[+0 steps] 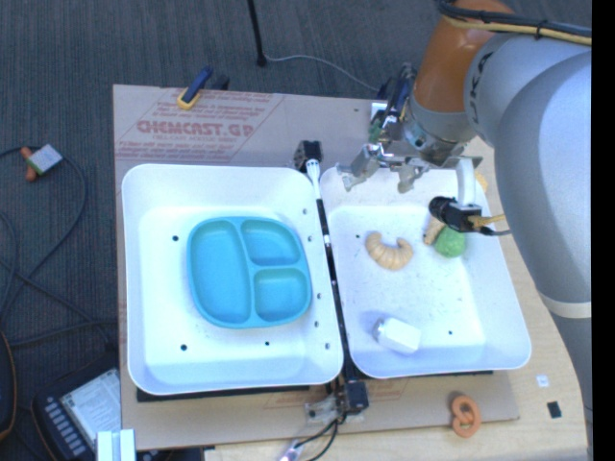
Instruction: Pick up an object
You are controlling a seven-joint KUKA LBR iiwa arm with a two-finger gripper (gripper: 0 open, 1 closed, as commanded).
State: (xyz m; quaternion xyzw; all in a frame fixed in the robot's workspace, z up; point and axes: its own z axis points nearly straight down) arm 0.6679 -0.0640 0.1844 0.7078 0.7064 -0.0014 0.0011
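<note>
We count two shallow white bins on one worktop [288, 113], which is covered by a brown sheet printed in red with "CHEMCAST GP". Our landmark is the one curled tan pastry [388, 251], lying near the middle of the right bin [500, 353]. Just to the view's right of the pastry sits one green ball [449, 242]. Toward the near edge from the pastry lies one white block [397, 334]. That makes three loose things to pick, all resting on that bin's floor, none lifted. Well to the view's left of the pastry, the left bin [144, 257] holds one blue plate [252, 270] with three compartments. Beyond the pastry, over the right bin's far rim, hangs the tool [382, 173], its two fingers spread with nothing between them. On the worktop, past the near rim from the pastry, lies one small orange ring [465, 414].
</note>
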